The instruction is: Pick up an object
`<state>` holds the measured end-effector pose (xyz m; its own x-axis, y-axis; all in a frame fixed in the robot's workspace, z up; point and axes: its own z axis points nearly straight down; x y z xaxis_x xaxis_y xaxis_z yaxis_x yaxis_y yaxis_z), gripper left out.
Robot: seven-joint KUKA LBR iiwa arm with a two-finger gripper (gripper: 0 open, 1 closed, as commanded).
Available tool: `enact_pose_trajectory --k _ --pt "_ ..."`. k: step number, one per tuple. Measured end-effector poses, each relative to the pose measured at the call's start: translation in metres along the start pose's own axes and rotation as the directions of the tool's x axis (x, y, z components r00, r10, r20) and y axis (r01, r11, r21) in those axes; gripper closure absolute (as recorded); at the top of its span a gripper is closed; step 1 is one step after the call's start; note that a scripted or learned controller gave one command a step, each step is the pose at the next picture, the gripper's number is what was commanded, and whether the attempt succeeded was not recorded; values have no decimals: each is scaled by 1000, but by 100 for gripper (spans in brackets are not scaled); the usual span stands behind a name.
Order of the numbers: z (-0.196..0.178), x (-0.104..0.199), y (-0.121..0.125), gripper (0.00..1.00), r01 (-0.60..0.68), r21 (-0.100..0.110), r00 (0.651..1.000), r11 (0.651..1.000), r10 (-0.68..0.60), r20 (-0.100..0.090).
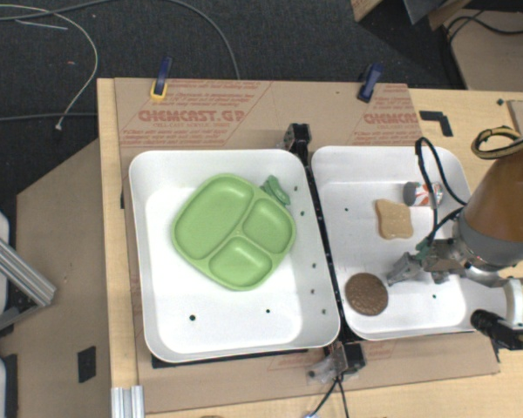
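Camera view shows nothing lifted: the claw hovers low in the right bin just beside the brown disc, fingers apparently apart, the grasp not yet made.

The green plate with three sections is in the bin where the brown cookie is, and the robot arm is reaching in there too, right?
Not quite. The camera view shows the green plate in the left bin. The brown cookie lies in the right bin, where the robot arm is reaching.
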<state>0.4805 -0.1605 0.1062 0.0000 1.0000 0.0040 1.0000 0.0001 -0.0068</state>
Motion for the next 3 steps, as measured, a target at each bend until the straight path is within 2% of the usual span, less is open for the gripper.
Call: enact_pose_trajectory --k 1,2,3 --pt "23 1 0 0 0 -2 1000 1000 0 1" --pt "11 1 1 100 0 -6 1000 1000 0 2" --pt "-39 10 -1 100 2 -12 1000 1000 -2 5"
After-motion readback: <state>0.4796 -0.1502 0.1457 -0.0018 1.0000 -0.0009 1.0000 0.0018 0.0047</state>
